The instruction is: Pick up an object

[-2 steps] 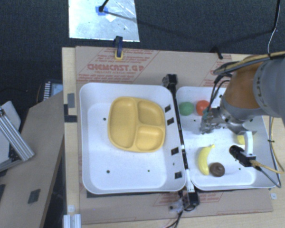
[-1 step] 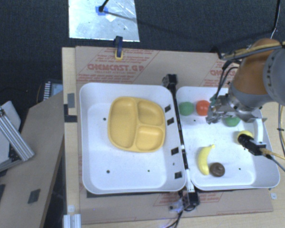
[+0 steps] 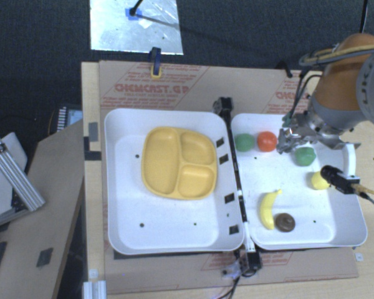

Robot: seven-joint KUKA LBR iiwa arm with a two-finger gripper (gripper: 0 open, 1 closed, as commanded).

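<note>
In the right bin point(image 3: 336, 232) lie a green ball point(image 3: 244, 142), a red-orange tomato point(image 3: 266, 141), a second green fruit point(image 3: 305, 156), a yellow lemon point(image 3: 318, 180), a banana point(image 3: 269, 208) and a brown disc point(image 3: 285, 222). My gripper point(image 3: 286, 140) hangs low over the back of this bin, just right of the tomato and up-left of the second green fruit. Nothing visibly hangs from it.
The left bin point(image 3: 121, 185) holds a yellow divided plate point(image 3: 177, 162). A black divider rail point(image 3: 232, 167) runs between the two bins. The arm reaches in from the right over the right bin's far corner.
</note>
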